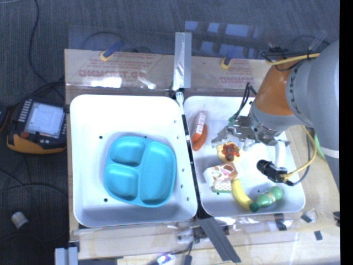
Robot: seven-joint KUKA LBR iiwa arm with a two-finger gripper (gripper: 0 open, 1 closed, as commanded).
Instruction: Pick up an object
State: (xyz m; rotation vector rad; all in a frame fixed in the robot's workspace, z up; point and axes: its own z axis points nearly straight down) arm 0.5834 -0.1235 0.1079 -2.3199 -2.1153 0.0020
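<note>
Pincer (238, 137) hovers over the right bin (292, 200), just above a small red-and-yellow toy (228, 151) — whether I'm spread or clenched, I cannot tell. Best bet: drop straight down, centred, clear of the orange packet (198, 131) and banana (240, 194).

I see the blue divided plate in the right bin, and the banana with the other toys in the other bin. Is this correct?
Not quite. The camera view shows the blue divided plate in the left bin, not the right one. The banana and the other toys lie in the right bin.
</note>
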